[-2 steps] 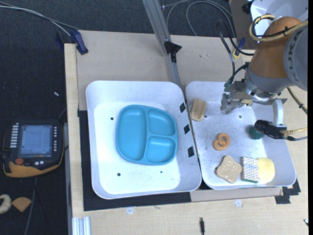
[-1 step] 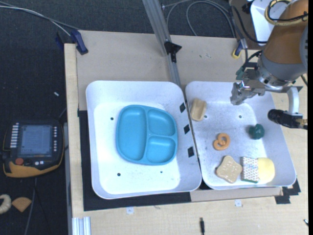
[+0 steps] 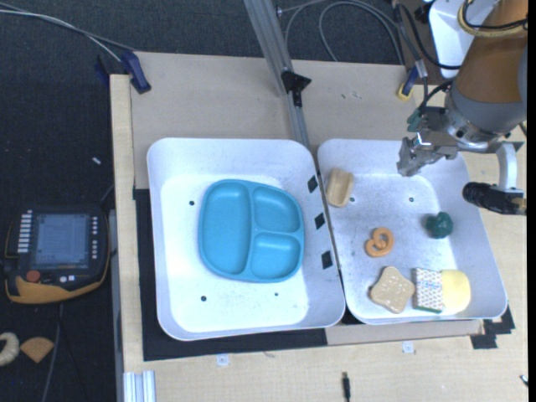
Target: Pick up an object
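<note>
Whether the jaws of the gripper [image 3: 412, 164] are released or clenched cannot be told; poised at the right bin's [image 3: 490, 258] far edge, well apart from the green ball [image 3: 438, 224], it may close on nothing.

Arm at upper right of frame, wrist angled down-left.
Gripper [image 3: 412, 159] hangs low at its tip; nothing visible between the fingers.

Both bins [image 3: 167, 224] are white, the left one bearing a light blue divided plate [image 3: 250, 229]. The right bin [image 3: 481, 249] holds a tan bread piece [image 3: 338, 187], an orange pretzel [image 3: 379, 242], a dark green lump [image 3: 438, 224], a beige cracker [image 3: 392, 289], a pale yellow item [image 3: 455, 290], and a packet [image 3: 428, 291] with a green and red check pattern. The bench [image 3: 209, 90] is pale wood.
</note>
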`<state>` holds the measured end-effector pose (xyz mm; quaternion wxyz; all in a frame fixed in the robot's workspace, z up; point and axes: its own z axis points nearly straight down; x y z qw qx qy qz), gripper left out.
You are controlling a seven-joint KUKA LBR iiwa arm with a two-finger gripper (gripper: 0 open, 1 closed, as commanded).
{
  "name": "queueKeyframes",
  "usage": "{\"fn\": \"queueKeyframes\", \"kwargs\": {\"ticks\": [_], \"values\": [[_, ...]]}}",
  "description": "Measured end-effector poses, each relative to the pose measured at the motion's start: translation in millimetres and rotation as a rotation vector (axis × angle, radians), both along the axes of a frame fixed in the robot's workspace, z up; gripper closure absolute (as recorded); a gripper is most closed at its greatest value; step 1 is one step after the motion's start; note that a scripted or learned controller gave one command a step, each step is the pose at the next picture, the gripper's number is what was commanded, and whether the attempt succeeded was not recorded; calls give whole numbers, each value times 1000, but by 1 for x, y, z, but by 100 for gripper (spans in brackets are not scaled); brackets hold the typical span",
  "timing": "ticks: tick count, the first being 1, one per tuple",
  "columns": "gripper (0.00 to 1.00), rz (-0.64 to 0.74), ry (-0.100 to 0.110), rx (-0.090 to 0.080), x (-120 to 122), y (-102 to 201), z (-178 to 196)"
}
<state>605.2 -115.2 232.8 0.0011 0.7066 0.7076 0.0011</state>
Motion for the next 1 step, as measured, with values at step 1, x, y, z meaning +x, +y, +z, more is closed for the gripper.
{"fn": "queueKeyframes", "kwargs": {"ticks": [1], "values": [[100,3,4,2,-3,44,1]]}}
